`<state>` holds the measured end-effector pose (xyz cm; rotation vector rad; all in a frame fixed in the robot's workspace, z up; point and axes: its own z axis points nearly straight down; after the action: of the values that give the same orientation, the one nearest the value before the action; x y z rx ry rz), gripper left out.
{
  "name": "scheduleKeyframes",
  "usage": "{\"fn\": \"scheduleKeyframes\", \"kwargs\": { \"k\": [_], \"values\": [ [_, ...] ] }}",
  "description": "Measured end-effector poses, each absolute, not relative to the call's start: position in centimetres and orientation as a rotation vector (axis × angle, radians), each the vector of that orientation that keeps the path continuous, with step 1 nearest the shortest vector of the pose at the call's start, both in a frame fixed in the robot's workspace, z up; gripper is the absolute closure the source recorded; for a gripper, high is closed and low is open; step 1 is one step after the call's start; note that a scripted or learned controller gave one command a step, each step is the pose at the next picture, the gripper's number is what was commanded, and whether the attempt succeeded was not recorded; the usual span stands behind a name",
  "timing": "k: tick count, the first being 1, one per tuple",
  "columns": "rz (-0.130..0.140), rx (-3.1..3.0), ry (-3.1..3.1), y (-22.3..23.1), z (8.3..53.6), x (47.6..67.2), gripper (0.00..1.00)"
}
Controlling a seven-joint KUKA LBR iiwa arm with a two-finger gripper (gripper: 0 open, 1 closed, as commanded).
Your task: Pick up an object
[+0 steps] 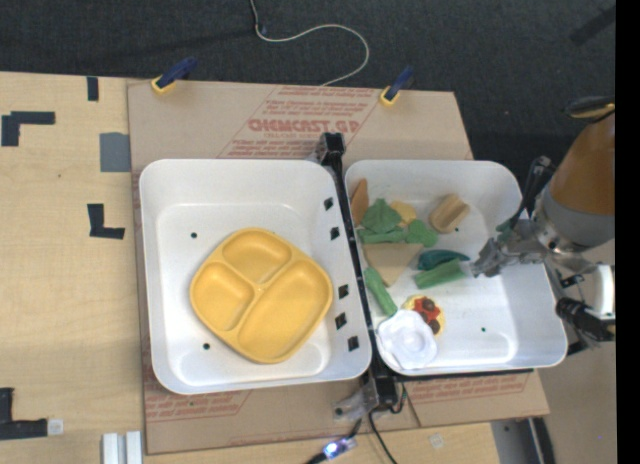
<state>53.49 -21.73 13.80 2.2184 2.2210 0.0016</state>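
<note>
Setting was a robotics lab or test cell, not a home. Two shallow white bins (160, 252) sat side by side on a printed cardboard sheet (300, 127) held down by blue-and-yellow clamps (172, 75). Beneath lay a pale wooden bench (60, 332) marked with black tape pieces. Dark carpet (120, 2) ran behind, with a loose white cable (320, 37) trailing over it. A grey industrial arm with an orange band (585, 177) reached in from the right.

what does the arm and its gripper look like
The arm is a rounded grey body with a broad orange band above the wrist. Below it sits a dark metal gripper with slim fingers, plus black fittings and a white block by the wrist.
</note>
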Motion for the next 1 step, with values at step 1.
{"fn": "scheduleKeyframes", "kwargs": {
  "k": [1],
  "values": [
    [0.002,2.218,2.221,-21.43,18.57,52.71,1.00]
  ]
}}
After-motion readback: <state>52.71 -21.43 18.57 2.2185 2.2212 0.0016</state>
